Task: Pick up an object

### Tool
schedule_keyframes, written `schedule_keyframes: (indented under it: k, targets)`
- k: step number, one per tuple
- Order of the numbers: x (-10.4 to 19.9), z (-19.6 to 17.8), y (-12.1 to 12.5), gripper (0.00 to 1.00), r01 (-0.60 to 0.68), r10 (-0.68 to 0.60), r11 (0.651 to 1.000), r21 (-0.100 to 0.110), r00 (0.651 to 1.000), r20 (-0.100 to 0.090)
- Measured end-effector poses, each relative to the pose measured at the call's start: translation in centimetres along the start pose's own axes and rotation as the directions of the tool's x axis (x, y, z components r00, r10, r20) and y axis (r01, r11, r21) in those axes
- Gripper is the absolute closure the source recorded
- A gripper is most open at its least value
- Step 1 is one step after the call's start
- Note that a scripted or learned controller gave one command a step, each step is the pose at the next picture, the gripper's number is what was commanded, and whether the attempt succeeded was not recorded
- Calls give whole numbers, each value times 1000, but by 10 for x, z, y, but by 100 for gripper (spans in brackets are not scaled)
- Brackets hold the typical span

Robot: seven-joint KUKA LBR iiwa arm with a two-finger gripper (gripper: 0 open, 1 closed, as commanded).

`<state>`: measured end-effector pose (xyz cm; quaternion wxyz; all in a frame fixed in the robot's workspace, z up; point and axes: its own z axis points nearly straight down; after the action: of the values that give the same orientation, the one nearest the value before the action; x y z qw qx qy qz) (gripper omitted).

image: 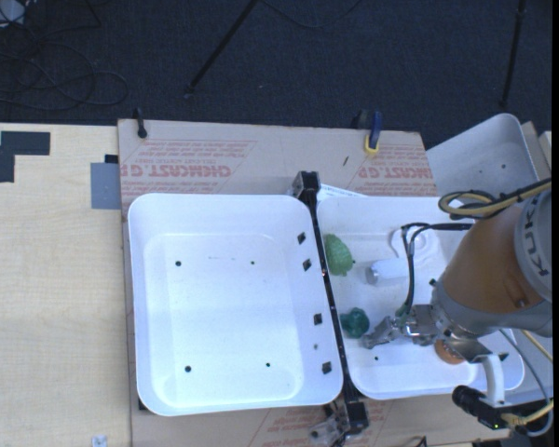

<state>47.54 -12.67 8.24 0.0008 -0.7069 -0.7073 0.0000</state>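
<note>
The arm (498, 268) reaches in from the right and bends down over the right bin (419, 385), its orange band tilted above the wrist and black cables looping along its upper side. The wrist points left and slightly downward, so the fingers (380, 333) extend toward the divider (321, 287) between the two bins. They sit low inside the right bin, close to its floor. Whether the fingers are spread or pressed together cannot be told at this angle; nothing is visibly held between them.

Just to the left of the fingers, near but apart from their tips, lies a small dark green object (355, 321). Up and to the left of the fingers, beside the divider, is a lighter green crumpled object (337, 253). Above the fingers, a little to the right of that light green one, rests a small pale cylinder (384, 270). Behind the fingers, under the wrist, a small brownish round object (449, 351) peeks out on the bin floor.

The left bin (149, 250) lies well away to the left of the fingers, across the divider. Both bins sit on a cardboard sheet (214, 161) on the tabletop (47, 287).
</note>
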Motion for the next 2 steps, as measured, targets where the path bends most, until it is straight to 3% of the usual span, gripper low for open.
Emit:
schedule_keyframes:
  k: [2]
  targets:
    - [-89,-89,1,0,-3,3,1000,-4,1000,4]
